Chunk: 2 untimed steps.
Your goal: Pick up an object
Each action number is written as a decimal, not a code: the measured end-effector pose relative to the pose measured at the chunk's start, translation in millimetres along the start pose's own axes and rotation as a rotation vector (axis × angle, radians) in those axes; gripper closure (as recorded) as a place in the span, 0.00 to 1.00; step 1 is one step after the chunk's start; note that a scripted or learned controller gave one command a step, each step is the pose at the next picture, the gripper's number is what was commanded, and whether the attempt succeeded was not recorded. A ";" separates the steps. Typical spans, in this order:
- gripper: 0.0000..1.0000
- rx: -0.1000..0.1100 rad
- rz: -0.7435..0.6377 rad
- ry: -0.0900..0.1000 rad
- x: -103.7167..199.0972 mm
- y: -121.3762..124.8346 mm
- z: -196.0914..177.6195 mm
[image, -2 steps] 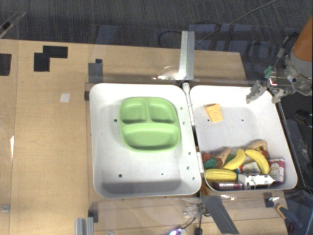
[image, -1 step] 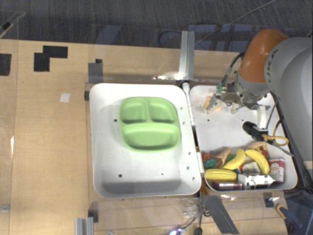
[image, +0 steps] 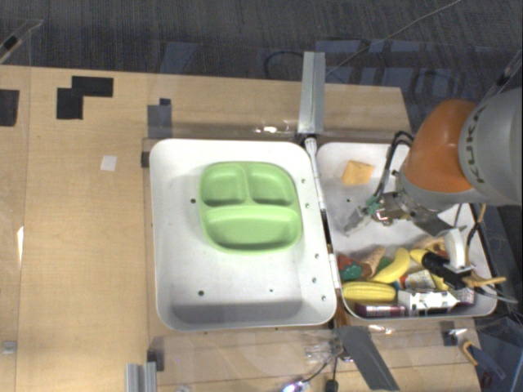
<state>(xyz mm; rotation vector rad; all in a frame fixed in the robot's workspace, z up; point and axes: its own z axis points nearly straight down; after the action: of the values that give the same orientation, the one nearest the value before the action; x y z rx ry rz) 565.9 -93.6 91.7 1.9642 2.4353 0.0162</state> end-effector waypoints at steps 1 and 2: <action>0.00 0.002 -0.061 0.000 -14.6 67.1 2.8; 0.00 0.007 0.019 0.001 -19.6 103.6 4.9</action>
<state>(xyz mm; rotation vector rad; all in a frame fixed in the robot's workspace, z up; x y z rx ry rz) 671.4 -90.7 88.5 1.9905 2.4211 0.0085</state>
